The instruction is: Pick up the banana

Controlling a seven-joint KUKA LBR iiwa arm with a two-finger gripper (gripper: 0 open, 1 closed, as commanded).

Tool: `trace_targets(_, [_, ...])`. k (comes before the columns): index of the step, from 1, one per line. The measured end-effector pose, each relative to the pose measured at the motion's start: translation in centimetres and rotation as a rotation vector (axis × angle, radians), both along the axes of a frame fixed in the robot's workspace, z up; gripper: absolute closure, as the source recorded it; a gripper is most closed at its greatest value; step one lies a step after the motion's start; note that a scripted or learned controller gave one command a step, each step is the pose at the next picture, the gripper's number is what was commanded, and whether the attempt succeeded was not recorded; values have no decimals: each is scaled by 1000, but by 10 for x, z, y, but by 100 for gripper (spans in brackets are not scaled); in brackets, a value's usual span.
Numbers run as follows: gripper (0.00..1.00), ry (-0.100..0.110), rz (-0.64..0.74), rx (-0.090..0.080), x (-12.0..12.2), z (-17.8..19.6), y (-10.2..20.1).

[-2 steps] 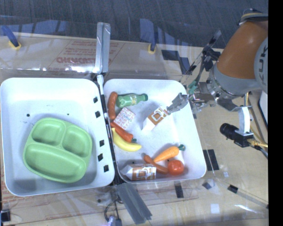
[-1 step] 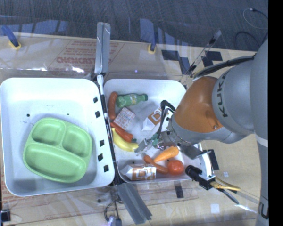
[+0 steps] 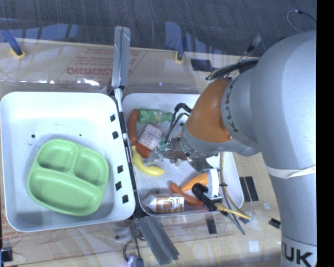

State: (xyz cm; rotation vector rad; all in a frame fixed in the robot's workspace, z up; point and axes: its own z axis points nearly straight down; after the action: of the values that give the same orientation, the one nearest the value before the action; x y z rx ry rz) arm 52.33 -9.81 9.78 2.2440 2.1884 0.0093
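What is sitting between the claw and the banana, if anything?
Nothing visible blocks it. The claw hangs right at the banana in the right bin. A red-and-white packet lies just behind the banana, and an orange carrot lies to its right, neither across the path.

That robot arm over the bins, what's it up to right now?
The arm is reaching into the right bin, its gripper low among the clutter, right beside the banana. The banana lies on the bin floor, not visibly held. The left bin holds a green divided tray.
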Motion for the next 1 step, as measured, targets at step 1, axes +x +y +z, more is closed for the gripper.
trace_targets(1, [100, 4, 4, 1, 0, 8, 1])
